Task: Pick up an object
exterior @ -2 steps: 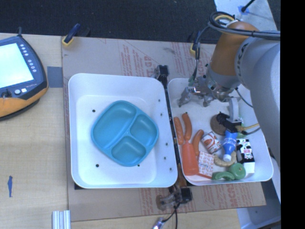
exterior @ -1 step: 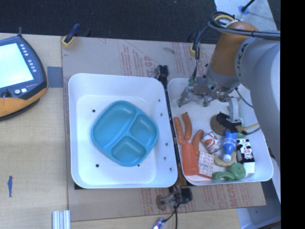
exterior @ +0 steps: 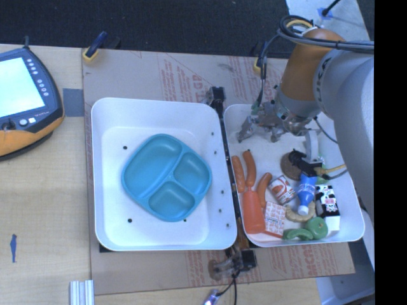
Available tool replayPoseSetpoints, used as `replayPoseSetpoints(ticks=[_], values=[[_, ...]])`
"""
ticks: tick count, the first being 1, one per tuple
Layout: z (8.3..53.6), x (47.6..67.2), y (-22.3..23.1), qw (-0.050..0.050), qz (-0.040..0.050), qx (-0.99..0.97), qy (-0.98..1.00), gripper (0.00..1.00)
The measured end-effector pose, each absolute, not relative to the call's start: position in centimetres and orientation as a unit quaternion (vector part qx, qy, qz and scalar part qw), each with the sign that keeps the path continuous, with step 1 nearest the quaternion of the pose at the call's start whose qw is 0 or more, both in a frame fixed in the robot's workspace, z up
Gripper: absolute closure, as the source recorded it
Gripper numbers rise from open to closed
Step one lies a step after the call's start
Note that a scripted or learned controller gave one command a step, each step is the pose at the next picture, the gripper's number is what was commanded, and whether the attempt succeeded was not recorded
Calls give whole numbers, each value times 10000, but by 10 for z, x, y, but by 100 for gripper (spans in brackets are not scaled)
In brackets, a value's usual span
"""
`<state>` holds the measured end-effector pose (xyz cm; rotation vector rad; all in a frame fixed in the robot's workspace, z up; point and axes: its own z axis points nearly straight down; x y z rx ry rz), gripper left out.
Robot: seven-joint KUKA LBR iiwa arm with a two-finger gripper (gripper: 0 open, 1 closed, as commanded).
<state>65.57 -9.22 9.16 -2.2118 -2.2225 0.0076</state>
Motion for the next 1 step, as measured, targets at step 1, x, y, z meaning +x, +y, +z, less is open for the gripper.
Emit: replayPoseSetpoints(ticks=[1], values=[[92, 656, -96, 24, 20, -7061, -7081, 0]])
